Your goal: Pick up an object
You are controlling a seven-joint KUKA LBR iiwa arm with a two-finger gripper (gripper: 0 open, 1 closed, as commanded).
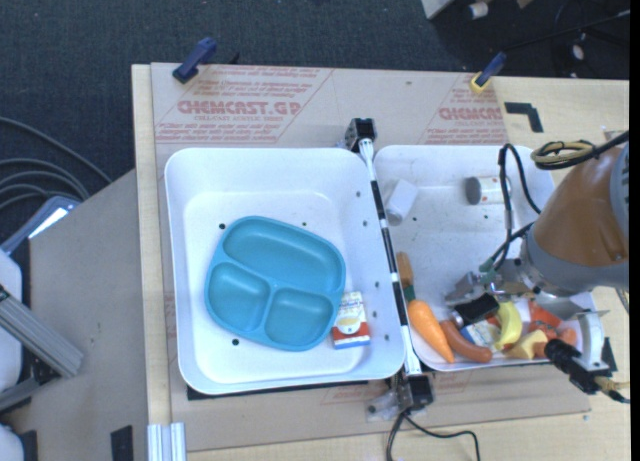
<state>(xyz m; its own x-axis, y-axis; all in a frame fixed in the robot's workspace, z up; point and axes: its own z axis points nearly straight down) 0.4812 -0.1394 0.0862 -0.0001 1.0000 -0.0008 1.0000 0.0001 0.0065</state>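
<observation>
1. The carrot point(427, 326) lies at the near left corner of the right bin point(440, 164), beside a heap with a sausage point(468, 342) and a banana point(510, 324).
2. The gripper point(478, 301) sits low over that heap; can't tell if it's clenched or released.
3. Farther out, the left bin point(190, 189) has a blue tray point(272, 281) with a small carton point(351, 319) just beside it.

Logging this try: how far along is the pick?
Done: the arm is down over the right bin, its pincer among the toy food near the carrot. In hand: nothing visibly gripped. Left: grasp and lift. The blue tray lies in the left bin.
</observation>
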